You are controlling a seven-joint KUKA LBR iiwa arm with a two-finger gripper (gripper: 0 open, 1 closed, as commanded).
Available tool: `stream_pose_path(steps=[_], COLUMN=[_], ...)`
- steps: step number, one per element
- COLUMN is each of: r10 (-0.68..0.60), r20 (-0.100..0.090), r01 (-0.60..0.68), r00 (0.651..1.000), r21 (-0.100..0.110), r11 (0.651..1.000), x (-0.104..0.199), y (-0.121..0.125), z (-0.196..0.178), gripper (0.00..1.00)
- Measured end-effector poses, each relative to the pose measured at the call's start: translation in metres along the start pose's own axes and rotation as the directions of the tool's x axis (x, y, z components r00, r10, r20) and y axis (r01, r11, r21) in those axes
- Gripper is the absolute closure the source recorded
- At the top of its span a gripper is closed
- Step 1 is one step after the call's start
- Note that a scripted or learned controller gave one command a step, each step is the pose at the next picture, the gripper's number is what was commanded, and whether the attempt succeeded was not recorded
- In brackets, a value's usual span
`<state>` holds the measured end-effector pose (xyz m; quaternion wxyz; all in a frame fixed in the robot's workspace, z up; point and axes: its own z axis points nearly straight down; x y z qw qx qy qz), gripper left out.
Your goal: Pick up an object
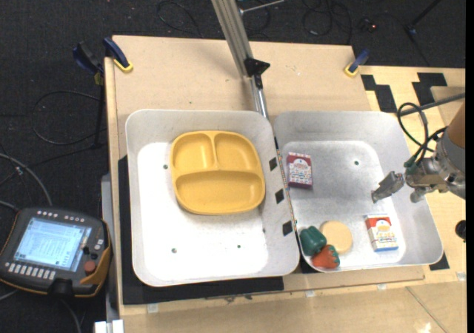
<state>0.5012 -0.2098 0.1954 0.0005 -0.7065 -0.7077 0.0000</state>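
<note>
In the right bin (pixel 348 139), a small maroon box (pixel 299 171) lies near the left wall. A white and orange carton (pixel 382 233) rests near the front right corner. At the front left sit a tan round disc (pixel 338 234), a green toy (pixel 312 237) and a red toy (pixel 325 256), close together. My gripper (pixel 400 189) hangs over the bin's right side, above and just behind the carton. It is open, with nothing between its fingers (pixel 385 187).
A yellow divided plate (pixel 218 172) lies in the left bin (pixel 148 198). A slanted metal pole (pixel 229 17) rises behind the bins. A teach pendant (pixel 52 246) sits off the bench at the left. Cables (pixel 418 128) loop near the arm.
</note>
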Motion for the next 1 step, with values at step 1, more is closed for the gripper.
stream_pose_path(steps=[1], r10=[0.000], r20=[0.000], r01=[0.000], r00=[1.000], r21=[0.000], r11=[1.000], x=[0.0000], y=[0.0000], z=[-0.0001], gripper=[0.00])
